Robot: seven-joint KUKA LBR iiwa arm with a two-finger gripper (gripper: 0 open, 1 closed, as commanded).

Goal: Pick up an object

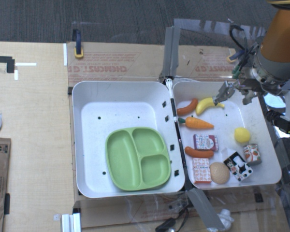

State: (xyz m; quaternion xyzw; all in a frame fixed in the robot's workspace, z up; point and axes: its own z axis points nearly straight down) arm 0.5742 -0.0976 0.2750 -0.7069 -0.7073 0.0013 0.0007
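**Gripper at the banana in the right bin**

The banana (206, 105) lies near the back of the right bin (261, 178), beside a hot dog (187, 107) and above a carrot (199, 123). The gripper (224, 93) sits just at the banana's right end, fingers apart, nothing between them. Further forward lie a lemon (241, 135), small cartons and a bread roll (219, 172). The left bin (87, 129) holds a green divided plate (137, 157).
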